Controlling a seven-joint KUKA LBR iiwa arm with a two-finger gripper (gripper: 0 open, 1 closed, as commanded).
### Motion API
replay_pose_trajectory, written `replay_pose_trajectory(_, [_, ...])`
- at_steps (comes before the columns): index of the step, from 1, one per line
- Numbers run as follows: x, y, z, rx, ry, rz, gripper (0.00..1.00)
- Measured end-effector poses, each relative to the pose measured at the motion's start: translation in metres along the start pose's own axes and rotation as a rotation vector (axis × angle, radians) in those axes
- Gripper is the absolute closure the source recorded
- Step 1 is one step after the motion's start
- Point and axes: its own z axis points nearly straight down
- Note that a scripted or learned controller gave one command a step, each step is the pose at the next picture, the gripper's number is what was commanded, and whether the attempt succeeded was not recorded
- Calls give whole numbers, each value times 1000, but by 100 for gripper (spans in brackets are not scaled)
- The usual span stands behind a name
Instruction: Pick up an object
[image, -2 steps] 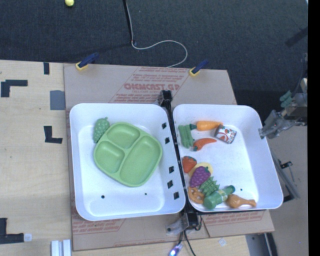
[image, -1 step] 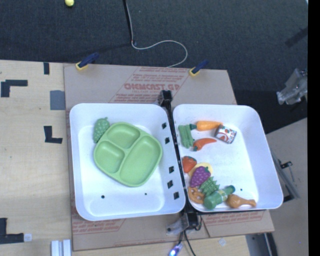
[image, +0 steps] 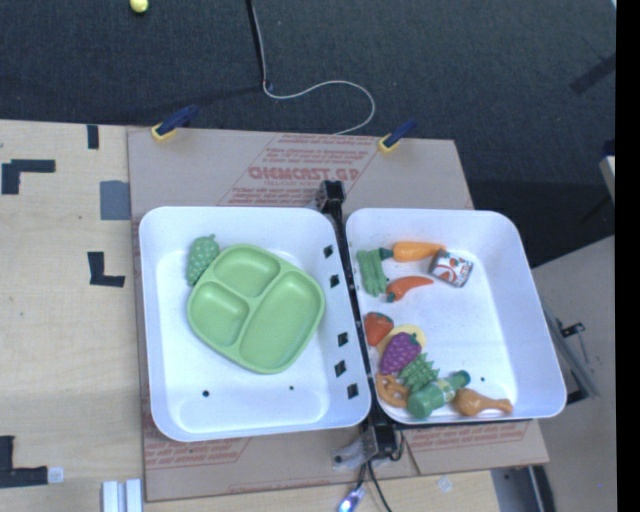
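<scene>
Nearest, right bin (image: 520, 300): heaped toy food, grapes (image: 398, 352); farther back, a can (image: 450, 268), perhaps soup. Left bin (image: 160, 300): plate (image: 257, 308). State of pincer could not be told. Nothing looked picked; the next move called for reaching one isolated item.

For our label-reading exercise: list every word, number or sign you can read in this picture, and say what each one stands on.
"CHEMCAST GP": red print, upside down, on the cardboard sheet under the two bins; the smaller red lines beside it are too blurred to read.
Small can in the right bin: red and white label, too small to read.
Black tape marks on the bench: shapes, not letters.
</scene>
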Motion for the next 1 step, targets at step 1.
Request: replay_pose_trajectory(1, [0, 2, 73, 3, 5, -10, 100])
